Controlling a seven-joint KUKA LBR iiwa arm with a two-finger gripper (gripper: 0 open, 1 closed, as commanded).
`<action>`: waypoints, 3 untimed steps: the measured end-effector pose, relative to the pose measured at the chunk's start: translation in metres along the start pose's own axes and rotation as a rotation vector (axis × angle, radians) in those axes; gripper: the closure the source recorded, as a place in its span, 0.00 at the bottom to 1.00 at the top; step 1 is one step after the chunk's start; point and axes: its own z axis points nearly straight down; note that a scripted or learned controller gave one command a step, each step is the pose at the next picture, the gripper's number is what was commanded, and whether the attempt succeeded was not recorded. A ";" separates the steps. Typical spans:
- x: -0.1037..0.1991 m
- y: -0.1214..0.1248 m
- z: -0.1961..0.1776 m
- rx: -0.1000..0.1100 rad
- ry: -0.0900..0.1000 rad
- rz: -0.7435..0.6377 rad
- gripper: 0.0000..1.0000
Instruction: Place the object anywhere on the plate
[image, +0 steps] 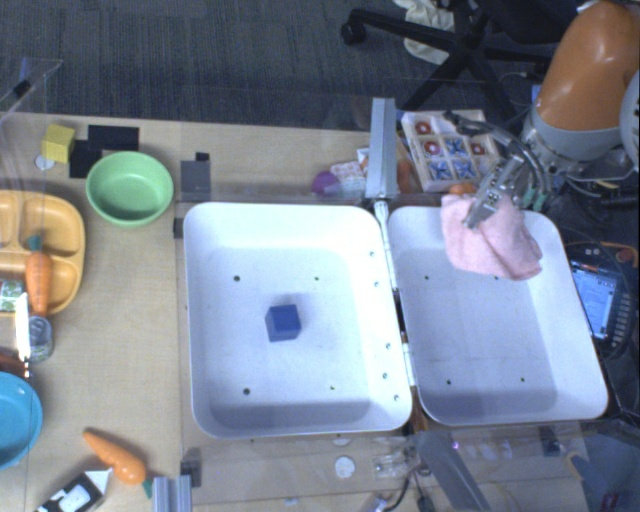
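Pink cloth (492, 242) in pincer (489, 207), right bin (500, 390)

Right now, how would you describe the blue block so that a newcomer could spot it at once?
Find the two white bins side by side and take the left bin. The blue block sits alone on its floor, a little left of the middle. It is small, dark blue and hard-edged, unlike the soft pink cloth at the gripper in the right bin.

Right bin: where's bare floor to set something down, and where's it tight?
Right bin: the front and the middle are bare, from the divider to the right wall. It is tight at the back, where the pink cloth hangs from the claw. Left bin: bare all round the blue cube.
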 end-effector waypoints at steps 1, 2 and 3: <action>0.083 0.041 0.042 0.002 0.007 -0.131 1.00; 0.076 0.125 0.053 0.001 0.006 -0.047 1.00; 0.119 0.220 0.073 -0.001 0.006 -0.191 1.00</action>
